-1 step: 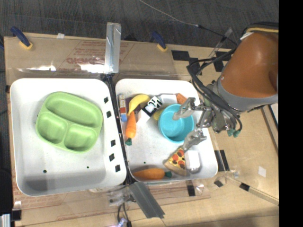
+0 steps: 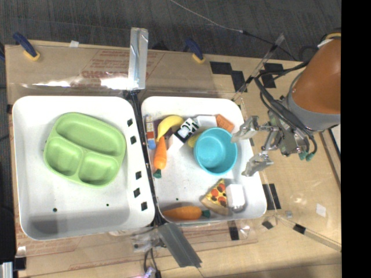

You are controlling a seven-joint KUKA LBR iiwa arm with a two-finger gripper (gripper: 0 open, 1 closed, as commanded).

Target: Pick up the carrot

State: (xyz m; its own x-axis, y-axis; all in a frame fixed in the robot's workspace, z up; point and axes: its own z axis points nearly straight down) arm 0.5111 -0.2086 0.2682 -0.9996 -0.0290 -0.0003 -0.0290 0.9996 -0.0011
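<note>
Against the left wall of the right shallow white bin, the slim orange carrot is seen, long axis running near-to-far, tucked just below the yellow banana. Over the bin's right rim, the metal two-finger gripper is held spread wide, nothing between its fingers. The carrot lies well left of it, past the blue bowl. A second orange item at the near wall is possibly another carrot.
</note>
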